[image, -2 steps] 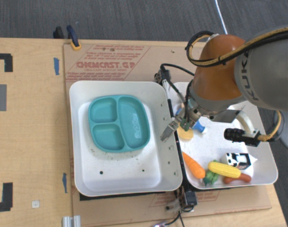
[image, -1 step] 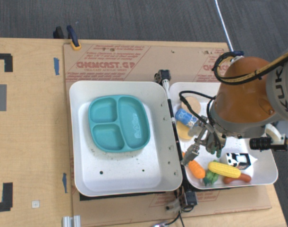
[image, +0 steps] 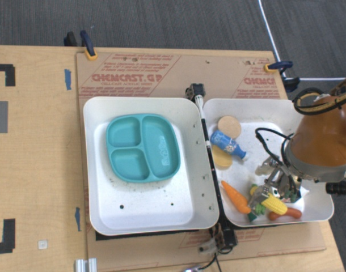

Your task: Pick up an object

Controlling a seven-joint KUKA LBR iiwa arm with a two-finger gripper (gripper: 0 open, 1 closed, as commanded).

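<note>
Pincer [image: 273, 181] of the grey arm hangs low in the right-hand shallow white bin [image: 323, 208], directly over a yellow toy corn cob [image: 274, 204]; whether it is wide or narrow cannot be told. An orange toy carrot [image: 235, 196] lies just left of it and a blue toy bottle [image: 228, 143] farther up-left. Nothing looks lifted, so the pick seems not yet done.

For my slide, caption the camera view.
Claw low over toy corn and carrot in the right bin; teal divided plate in the left bin.
</note>
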